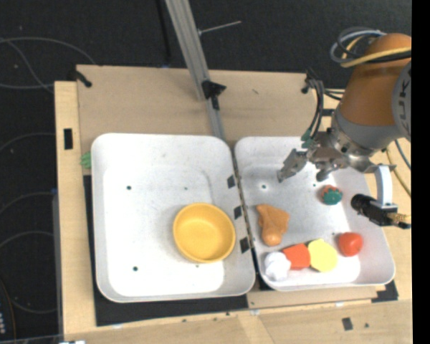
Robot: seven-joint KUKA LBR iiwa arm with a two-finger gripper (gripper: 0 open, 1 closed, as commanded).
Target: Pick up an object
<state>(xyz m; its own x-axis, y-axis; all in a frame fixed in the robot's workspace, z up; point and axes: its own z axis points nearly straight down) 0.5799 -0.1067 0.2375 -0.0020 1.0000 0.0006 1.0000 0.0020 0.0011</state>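
My gripper (302, 169) hangs over the back half of the right bin (272, 153), its two dark fingers spread open with nothing between them. Below it on the bin floor lies a tan, pear-shaped object (271, 223). A small green and red ball (331, 195) sits just right of the fingers. Along the bin's front edge lie a white object (276, 265), an orange-red block (297, 256), a yellow object (322, 255) and a red ball (350, 244).
The left bin (129, 163) holds a yellow bowl (203, 232) near its front right corner. A slanted metal pole (192, 49) rises behind the bins. A black fitting (373, 210) juts from the arm over the right bin's right edge.
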